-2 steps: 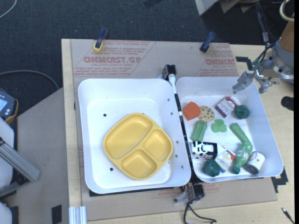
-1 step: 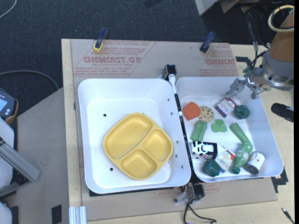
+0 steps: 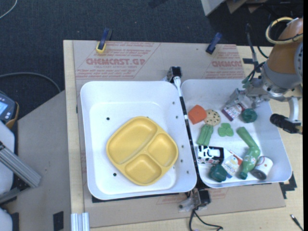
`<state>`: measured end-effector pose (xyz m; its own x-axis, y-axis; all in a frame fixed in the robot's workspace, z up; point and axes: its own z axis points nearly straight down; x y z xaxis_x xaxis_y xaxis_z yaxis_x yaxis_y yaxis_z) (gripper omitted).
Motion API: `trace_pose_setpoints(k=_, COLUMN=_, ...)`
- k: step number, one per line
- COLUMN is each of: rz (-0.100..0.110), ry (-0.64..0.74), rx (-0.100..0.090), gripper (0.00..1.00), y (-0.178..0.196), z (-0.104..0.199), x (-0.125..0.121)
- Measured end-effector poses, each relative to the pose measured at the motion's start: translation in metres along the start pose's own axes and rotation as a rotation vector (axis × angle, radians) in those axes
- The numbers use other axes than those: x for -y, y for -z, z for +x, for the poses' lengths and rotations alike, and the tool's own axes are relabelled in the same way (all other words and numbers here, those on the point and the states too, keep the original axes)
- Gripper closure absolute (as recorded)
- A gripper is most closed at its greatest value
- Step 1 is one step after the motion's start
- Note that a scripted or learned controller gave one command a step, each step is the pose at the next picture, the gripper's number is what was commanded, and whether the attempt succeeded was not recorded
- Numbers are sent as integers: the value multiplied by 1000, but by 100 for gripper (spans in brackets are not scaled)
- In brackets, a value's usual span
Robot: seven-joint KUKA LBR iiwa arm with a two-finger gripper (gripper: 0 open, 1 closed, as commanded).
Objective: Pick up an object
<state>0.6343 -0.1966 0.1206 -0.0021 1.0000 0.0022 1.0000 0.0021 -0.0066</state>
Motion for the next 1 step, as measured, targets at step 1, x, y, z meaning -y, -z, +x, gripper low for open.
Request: trace_pose_setpoints(k=1, rz=-7, ry=-1, rx=0, gripper=0, y=-35, z=1, x=-2)
